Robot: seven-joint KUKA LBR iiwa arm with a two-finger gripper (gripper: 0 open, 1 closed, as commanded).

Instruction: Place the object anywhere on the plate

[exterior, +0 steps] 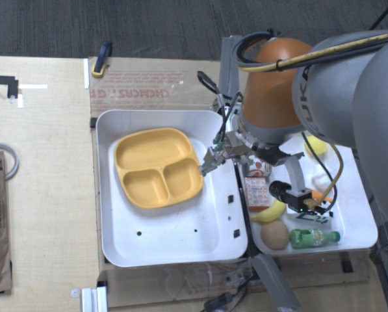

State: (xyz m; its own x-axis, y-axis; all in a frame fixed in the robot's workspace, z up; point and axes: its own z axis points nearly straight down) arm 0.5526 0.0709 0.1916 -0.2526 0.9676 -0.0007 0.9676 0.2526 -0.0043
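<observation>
Gripper [210,160] at right edge of yellow plate [158,166], grip state can't tell; banana [270,212] well right, other bin.

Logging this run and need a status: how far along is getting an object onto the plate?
Done: nothing sits on the yellow plate in the left bin.
In hand: the gripper is beside the plate's right edge; I see no object between its fingers.
Left: the banana, carton, green bottle and brown round fruit lie in the right bin.
</observation>
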